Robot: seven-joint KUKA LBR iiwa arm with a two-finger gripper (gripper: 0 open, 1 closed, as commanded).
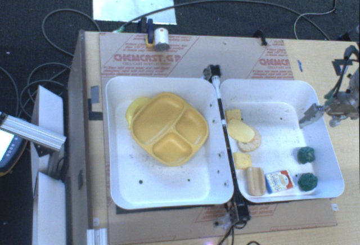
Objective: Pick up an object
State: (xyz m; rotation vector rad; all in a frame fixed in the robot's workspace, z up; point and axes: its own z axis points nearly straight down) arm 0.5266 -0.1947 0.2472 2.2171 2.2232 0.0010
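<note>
White plastic bins sit side by side on the bench point(185, 55), and we see the left bin point(121, 126) carrying a yellow divided plate point(169, 127), tilted a little, with a second yellow piece point(134, 109) peeking out from under its upper-left edge. In the right bin point(281, 95) the objects to pick lie in two groups. Near the divider rests a cluster of pale yellow pieces point(241, 130) on a tan round point(253, 143), with a small yellow block point(242, 160) just below them. Along the front wall we find a tan block point(255, 181) standing beside a small carton point(279, 181) with red and blue print, the two touching or nearly so. Toward the right wall lie two dark green lumps, one point(306, 154) above the other point(307, 181), apart from each other. We see the gripper point(310, 115) reaching in from the right, over the upper right part of the right bin, well apart from every object and with nothing between its fingers. A single grey finger points down and left toward the bin floor; we cannot tell whether the claw is spread or pressed together, as the view is too blurred at that edge.
</note>
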